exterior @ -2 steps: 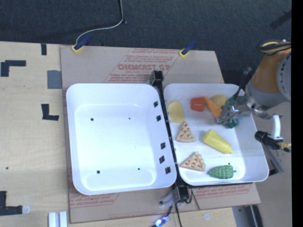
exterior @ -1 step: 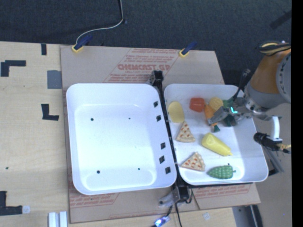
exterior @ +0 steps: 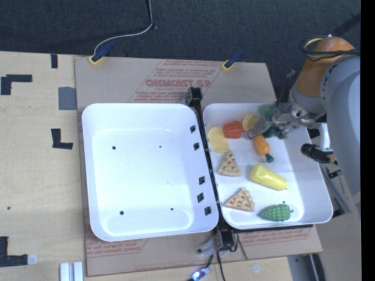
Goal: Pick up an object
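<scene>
Right bin (exterior: pixel 310 206) holds a carrot (exterior: pixel 262 146) just below the end effector (exterior: pixel 270 126), grip unclear

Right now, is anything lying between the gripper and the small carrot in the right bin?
Nothing visible does. The gripper sits at the far end of the right bin, directly over the top of the carrot. The red piece lies beside it toward the divider, the yellow pepper nearer the camera.

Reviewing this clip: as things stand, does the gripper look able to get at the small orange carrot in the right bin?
Probably yes. The gripper hangs right beside the carrot near the right bin's far end, and nothing covers the carrot from above.
</scene>
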Controlling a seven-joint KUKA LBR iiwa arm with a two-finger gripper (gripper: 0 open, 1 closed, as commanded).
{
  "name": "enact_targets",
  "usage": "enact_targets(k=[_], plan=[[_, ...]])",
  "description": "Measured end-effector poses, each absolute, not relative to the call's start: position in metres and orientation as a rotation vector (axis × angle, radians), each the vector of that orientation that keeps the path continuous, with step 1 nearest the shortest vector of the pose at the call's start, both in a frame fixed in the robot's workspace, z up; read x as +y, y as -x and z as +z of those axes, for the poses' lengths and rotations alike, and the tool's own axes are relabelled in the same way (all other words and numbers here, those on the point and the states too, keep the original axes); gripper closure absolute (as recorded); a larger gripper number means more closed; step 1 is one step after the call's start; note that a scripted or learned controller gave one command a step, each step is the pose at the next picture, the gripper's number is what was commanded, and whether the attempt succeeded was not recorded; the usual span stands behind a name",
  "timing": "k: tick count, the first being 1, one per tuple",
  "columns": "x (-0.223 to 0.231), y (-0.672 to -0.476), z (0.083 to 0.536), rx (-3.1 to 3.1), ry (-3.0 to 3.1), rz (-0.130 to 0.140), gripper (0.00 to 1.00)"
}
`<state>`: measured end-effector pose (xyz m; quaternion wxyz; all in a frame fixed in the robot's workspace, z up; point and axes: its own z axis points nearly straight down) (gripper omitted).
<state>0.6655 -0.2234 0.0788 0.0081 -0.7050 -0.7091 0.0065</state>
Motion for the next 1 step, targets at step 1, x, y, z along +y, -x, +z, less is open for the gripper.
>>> enact_targets(k=[1], plan=[[-0.2237, -0.6659, 0.0821, -2.217, 2.211, 0.014, 0.0]])
